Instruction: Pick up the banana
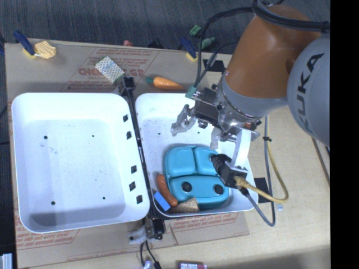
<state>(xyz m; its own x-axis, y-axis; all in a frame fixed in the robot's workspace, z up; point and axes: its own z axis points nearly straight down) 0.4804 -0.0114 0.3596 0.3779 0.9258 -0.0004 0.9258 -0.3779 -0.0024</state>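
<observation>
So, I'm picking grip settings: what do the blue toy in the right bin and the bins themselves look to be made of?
The blue toy looks like moulded hard plastic with a smooth, slightly glossy finish: rounded edges, uniform colour and soft highlights point that way. The right bin and left bin look like thin white plastic, smooth and semi-matte, with rounded, formed rims. Stiffness can't be judged from the picture.

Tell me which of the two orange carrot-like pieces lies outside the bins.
The green-tipped orange piece, on the cardboard beyond the right bin's far rim. The other orange piece lies inside that bin beside the blue toy.
</observation>
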